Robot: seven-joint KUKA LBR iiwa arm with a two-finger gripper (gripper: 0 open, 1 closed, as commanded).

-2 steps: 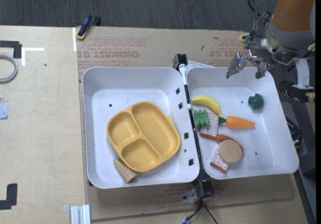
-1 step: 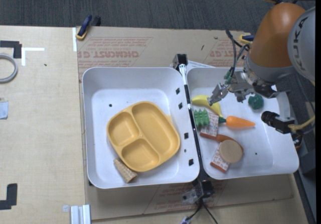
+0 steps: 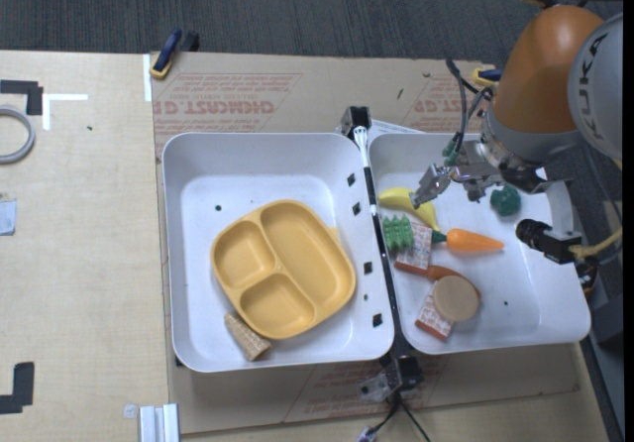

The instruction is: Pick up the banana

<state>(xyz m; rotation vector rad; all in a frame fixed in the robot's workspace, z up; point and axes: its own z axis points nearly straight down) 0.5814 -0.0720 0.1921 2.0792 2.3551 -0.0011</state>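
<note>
The banana (image 3: pixel 399 199) is a small yellow piece lying in the right bin (image 3: pixel 535 326), close to its left wall and towards the back. My gripper (image 3: pixel 432 184) hangs just to the right of the banana, over its right end, pointing down and to the left. The view does not settle whether it touches the banana. The grey arm with its orange band (image 3: pixel 543 63) reaches in from the upper right.
Crowded near the banana are a green spiky toy (image 3: pixel 398 231), a carrot (image 3: pixel 474 242), a dark green piece (image 3: pixel 505 200), a red and white block (image 3: pixel 418 248) and a round brown disc (image 3: pixel 457 297). The left bin (image 3: pixel 198 182) holds a yellow divided plate (image 3: pixel 284 270) and a tan wedge (image 3: pixel 246 337).
</note>
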